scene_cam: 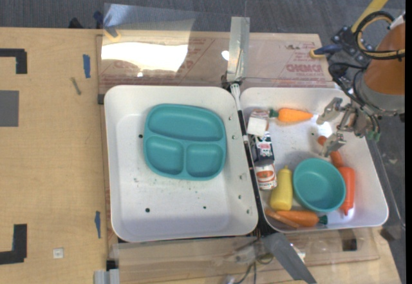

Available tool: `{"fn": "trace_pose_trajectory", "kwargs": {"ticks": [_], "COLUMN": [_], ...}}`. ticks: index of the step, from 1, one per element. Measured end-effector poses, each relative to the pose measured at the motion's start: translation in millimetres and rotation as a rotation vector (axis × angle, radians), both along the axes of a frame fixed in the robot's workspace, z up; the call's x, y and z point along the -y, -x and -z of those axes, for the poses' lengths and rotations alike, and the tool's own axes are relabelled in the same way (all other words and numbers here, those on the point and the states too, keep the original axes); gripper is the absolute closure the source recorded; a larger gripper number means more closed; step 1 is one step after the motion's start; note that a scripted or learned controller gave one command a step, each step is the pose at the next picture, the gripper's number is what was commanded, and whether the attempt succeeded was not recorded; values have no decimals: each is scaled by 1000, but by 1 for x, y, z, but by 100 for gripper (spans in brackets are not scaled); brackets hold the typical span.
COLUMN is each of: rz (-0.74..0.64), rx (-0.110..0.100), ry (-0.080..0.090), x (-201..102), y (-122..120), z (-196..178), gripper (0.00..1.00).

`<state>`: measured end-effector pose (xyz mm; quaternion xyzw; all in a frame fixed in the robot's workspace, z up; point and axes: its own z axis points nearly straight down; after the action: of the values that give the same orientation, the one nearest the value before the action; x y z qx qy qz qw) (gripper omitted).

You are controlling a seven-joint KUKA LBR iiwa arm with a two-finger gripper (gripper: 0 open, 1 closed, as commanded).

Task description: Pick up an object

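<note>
The right bin [378, 202] holds several objects. An orange carrot [295, 115] lies at its far side, and a teal bowl [318, 185] sits near the front. Beside the bowl are a yellow squash-shaped toy [281, 194] and a small red-labelled bottle [265, 176]. A white box [257, 125] and a dark packet [262, 147] lie along the left wall. More carrots lie at the right [348, 187] and at the front [297, 217]. My gripper [329, 127] hangs over the bin's far right part, open, just above a small orange piece [322, 141]; nothing sits between its fingers.
The left bin [122, 167] holds a teal divided plate [185, 141]. A clear plastic sheet [148, 38] and a cardboard panel [283, 60] lie behind the bins. The arm's orange band [389, 64] and cables stand above the right bin's far right corner.
</note>
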<state>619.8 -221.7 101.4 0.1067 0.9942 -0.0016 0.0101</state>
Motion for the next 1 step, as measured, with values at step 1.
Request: {"fn": "trace_pose_trajectory", "kwargs": {"ticks": [1], "rz": [118], "rx": [-7], "ry": [-3], "x": [2], "y": [34], "z": [13], "gripper": [0]}}
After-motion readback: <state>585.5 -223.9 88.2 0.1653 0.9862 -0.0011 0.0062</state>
